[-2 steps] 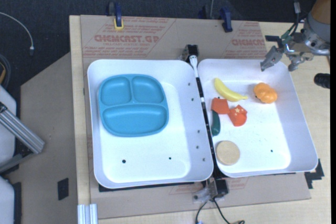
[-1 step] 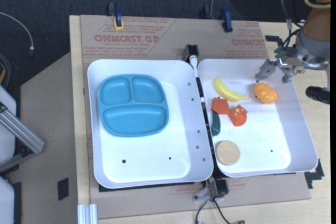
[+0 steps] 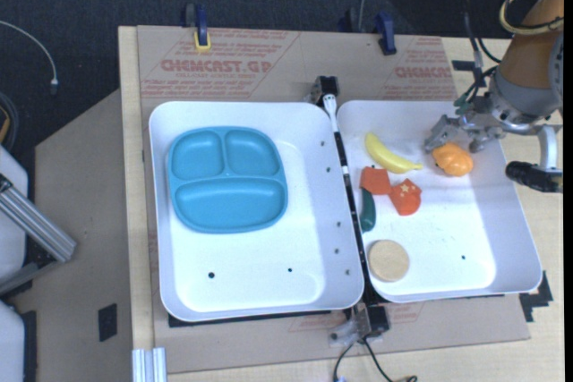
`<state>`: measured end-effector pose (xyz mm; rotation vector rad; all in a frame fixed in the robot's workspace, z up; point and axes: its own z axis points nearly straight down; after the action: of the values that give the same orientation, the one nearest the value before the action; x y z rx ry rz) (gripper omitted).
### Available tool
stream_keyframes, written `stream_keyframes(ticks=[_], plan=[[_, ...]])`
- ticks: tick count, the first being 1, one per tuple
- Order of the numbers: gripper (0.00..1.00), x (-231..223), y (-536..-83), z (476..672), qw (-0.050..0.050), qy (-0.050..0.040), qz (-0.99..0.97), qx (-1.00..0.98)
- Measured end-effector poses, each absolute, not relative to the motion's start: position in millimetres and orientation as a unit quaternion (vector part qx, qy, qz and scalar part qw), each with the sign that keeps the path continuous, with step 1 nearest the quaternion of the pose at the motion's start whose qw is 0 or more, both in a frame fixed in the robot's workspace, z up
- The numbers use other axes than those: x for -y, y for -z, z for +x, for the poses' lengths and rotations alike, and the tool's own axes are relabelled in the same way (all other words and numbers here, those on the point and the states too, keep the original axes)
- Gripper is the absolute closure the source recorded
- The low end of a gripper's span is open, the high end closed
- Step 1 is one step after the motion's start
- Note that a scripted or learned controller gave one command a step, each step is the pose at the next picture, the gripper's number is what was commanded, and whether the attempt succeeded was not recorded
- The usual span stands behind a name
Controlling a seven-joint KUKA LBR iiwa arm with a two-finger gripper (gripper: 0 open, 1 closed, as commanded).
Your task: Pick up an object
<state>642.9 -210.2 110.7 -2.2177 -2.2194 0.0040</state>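
The right bin (image 3: pixel 501 246) holds several small items. An orange fruit (image 3: pixel 453 161) lies near its far right. A yellow banana (image 3: pixel 390 156) is to the fruit's left. A red block (image 3: pixel 375 181), a red piece with yellow spots (image 3: pixel 406 198) and a dark green item (image 3: pixel 368 209) lie nearer the divider. A tan round disc (image 3: pixel 389 260) sits toward the front. My gripper (image 3: pixel 461 137) hangs just behind and above the orange fruit. Its fingers are spread open and nothing is between them.
The left bin (image 3: pixel 304 273) contains a blue divided plate (image 3: pixel 228 179). A black hinge strip (image 3: pixel 345 183) runs between the two bins. Blue clamps (image 3: pixel 385 33) stand at the bench's far edge. The arm's grey wrist (image 3: pixel 528 94) reaches in from the right.
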Motion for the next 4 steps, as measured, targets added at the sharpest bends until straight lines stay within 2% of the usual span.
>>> stream_keyframes(ticks=[1, 2, 4], plan=[[0.00, 210, -84, 642.9, 0.001, -0.0009, -0.707, 0.708], [1.00, 210, -98, 645.3, -0.003, 0.0011, -0.706, 0.708], [1.00, 213, -215, 657.8, -0.004, 0.0020, -0.706, 0.708]])
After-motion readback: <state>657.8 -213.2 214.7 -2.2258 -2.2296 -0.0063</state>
